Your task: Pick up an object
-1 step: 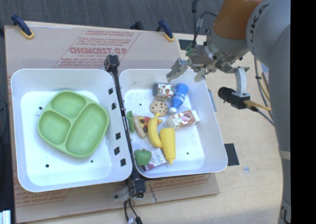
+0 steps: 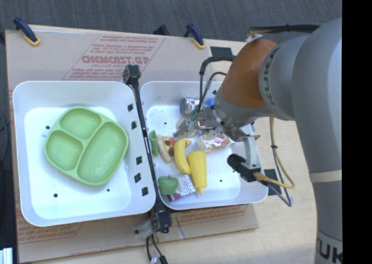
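The right bin [image 2: 250, 190] holds a pile of small toy items: a yellow banana [image 2: 181, 155], a yellow corn-like piece [image 2: 198, 170], a green pepper [image 2: 168, 185], a silver can [image 2: 189, 105] and a few wrappers. My gripper [image 2: 204, 124] reaches down into the middle of this pile, just above the banana's top end and beside the can. The wrist and the clutter hide its fingers. The grey arm with its orange band [image 2: 247, 79] covers the bin's right part.
The left bin [image 2: 23, 158] carries a green three-compartment plate [image 2: 87, 145]. A black divider with clips [image 2: 139, 141] runs between the bins. Cardboard [image 2: 110, 53] lies under both, held by blue clamps at the back. A cable [image 2: 279, 181] loops by the right bin's edge.
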`<move>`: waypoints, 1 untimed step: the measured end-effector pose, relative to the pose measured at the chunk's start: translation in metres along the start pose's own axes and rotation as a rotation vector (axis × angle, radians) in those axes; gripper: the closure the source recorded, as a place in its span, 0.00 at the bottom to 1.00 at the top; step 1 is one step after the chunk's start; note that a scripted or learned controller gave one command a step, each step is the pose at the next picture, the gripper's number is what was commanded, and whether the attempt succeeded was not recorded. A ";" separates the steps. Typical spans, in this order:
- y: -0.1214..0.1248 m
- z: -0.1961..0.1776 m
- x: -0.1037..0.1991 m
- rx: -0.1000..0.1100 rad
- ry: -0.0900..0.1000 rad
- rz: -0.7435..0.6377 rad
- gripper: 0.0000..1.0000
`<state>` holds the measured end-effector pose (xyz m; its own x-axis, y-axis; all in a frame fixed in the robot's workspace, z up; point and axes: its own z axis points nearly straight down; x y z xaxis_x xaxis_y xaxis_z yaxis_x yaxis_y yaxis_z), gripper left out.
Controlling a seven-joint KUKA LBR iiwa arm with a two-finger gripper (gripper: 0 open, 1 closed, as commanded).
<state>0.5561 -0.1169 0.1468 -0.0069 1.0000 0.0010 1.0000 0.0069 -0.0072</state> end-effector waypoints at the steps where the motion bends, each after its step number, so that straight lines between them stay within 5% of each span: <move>1: 0.087 0.057 -0.020 0.005 0.001 0.003 0.00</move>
<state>0.6431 -0.1363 0.0895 -0.0039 1.0000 0.0022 0.9999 0.0039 -0.0126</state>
